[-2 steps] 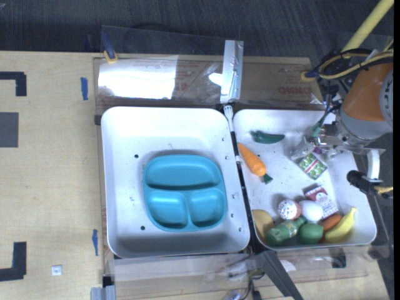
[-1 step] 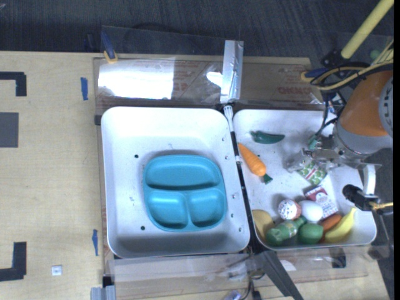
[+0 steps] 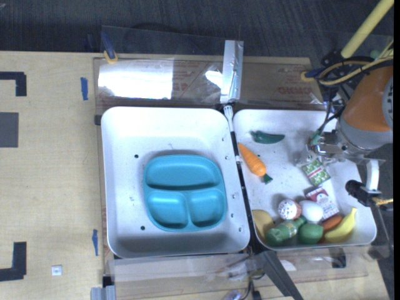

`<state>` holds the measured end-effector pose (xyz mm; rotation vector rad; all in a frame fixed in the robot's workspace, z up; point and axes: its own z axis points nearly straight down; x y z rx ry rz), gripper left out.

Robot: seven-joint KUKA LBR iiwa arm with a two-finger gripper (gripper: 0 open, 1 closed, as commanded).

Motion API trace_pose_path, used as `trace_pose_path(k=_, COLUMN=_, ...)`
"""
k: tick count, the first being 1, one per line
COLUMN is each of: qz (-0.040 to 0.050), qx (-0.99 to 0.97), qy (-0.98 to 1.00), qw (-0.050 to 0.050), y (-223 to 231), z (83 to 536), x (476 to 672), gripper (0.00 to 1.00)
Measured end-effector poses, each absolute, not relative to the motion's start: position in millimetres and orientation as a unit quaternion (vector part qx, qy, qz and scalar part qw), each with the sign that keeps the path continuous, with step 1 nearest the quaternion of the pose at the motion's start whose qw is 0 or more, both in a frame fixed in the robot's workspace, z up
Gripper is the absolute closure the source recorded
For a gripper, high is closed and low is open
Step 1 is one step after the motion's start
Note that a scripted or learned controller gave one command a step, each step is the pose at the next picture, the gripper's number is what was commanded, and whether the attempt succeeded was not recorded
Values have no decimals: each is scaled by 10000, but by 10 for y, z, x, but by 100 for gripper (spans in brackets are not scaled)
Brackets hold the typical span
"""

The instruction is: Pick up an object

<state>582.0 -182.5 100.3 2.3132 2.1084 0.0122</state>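
The pincer [image 3: 320,147] hangs over the right bin [image 3: 284,167], near its right wall, below the arm's orange band [image 3: 370,108]; whether it is wide or narrow I cannot tell. Just below it lie two small packets [image 3: 317,172]. Further below sit a white egg [image 3: 312,213], a speckled ball [image 3: 288,209], green fruit [image 3: 310,232] and a banana [image 3: 343,225]. To its left lie a carrot [image 3: 253,160] and a green pepper [image 3: 267,137]. Far left, a blue tray [image 3: 184,190] rests in the left bin [image 3: 119,167]
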Motion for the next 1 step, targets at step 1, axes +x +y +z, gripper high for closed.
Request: trace_pose_path(k=1, qz=22, qx=7641, qy=6451, qw=17, y=-1135, z=1996, x=6044, gripper=100)
